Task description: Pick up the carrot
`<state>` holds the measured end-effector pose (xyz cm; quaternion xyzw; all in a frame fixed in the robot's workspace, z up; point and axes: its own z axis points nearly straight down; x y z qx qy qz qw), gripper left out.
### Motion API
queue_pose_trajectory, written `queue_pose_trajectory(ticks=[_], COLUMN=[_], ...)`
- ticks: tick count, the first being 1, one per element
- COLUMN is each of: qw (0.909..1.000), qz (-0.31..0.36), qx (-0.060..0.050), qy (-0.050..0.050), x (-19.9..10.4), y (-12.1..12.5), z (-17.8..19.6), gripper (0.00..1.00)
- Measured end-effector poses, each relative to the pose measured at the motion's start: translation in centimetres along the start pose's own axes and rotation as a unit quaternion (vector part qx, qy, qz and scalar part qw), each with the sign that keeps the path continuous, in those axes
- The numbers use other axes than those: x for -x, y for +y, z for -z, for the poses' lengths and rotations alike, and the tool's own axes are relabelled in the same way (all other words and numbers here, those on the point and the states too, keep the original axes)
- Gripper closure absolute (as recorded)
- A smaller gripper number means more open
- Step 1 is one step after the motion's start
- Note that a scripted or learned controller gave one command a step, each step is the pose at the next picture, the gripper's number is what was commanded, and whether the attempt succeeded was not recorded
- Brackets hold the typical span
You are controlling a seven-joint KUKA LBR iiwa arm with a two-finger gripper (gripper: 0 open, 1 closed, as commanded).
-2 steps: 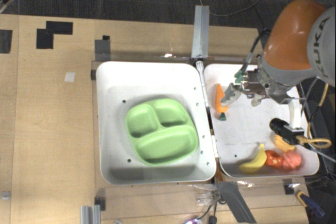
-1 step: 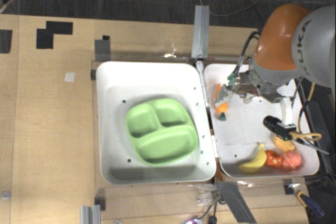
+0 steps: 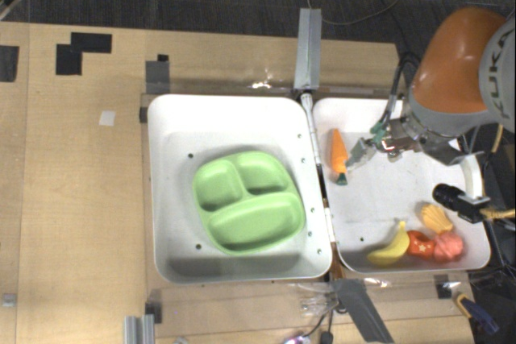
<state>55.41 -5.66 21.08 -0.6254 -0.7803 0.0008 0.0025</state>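
- Grey fingers (image 3: 359, 155) of the arm hang just right of the carrot (image 3: 339, 152); whether they are open or closed cannot be told.
- Carrot lies free in the right bin (image 3: 355, 213), near its left wall.
- Banana (image 3: 389, 246) and other toy foods, partly blurred, sit at the near right corner.
- Left bin (image 3: 169, 173) holds a green tray (image 3: 248, 199) on the wooden table (image 3: 72, 197).

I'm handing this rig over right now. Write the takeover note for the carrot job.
Claw: low in the right bin, just right of the carrot; whether it is open or shut is unclear, and nothing is visibly between its fingers.
Carrot: lying along the right bin's left wall, green end toward the camera.
Others: banana, red and orange toy foods in the near right corner; green divided plate in the left bin.
Done: approach only.
Left: grasp and lift the carrot.
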Motion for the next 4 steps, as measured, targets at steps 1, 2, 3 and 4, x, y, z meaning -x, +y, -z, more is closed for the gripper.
queue_pose_trajectory(ticks=[1, 2, 3, 4], qw=[1.0000, 0.9919, 0.9942, 0.9937], qz=[-0.007, -0.127, -0.108, -0.112], qx=[0.000, 0.001, 0.001, 0.006], qy=[-0.001, -0.001, 0.000, 0.000], x=[-4.4, 2.0, 3.7, 4.2], y=[4.3, 2.9, 3.4, 3.5], z=[-3.0, -2.8, -8.8, -12.2], gripper=[0.00, 0.00, 0.00, 0.00])
